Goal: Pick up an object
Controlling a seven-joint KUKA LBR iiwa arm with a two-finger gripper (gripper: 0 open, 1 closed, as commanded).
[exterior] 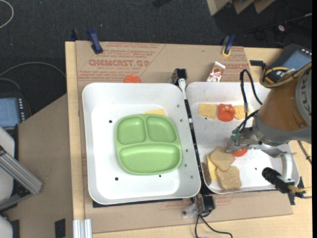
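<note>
Nearest, right bin: I am seeing two bread slices (221, 159) (229, 178) lying against each other at the near side of the right bin (252, 182). A thin yellow slab (212, 171) is touching them on the left.

Tool: The tool (237, 144) is hanging low over the bin floor, just behind the upper bread slice. I cannot tell whether it is released or clenched, and I am seeing nothing held in it.

Task's thing: A small red piece (240, 152) is lying on the bin floor right at the tool tip and is partly covered by it. I am judging this one to be the target.

Left bin: A green divided plate (147, 144) is sitting in the middle of the left bin (99, 133). A pale yellow piece (155, 112) is touching its far rim.

Far side, right bin: A cheese wedge (208, 111), a red tomato (226, 112) and a cracker (239, 112) are lying in a row, close together.

Behind the bins: A small carton (216, 72) is standing on the tabletop (79, 83).

Risk, slipping: The red piece is looking small and flat, so I am fearing the tool is closing beside it or pushing it away across the smooth floor.

Risk, neighbours: The bread is lying very near, so a small offset is likely to nudge it or catch it instead.

Risk, false success: The tool is hiding part of the piece, so I am not trusting a grasp until I am seeing it lifted.
</note>
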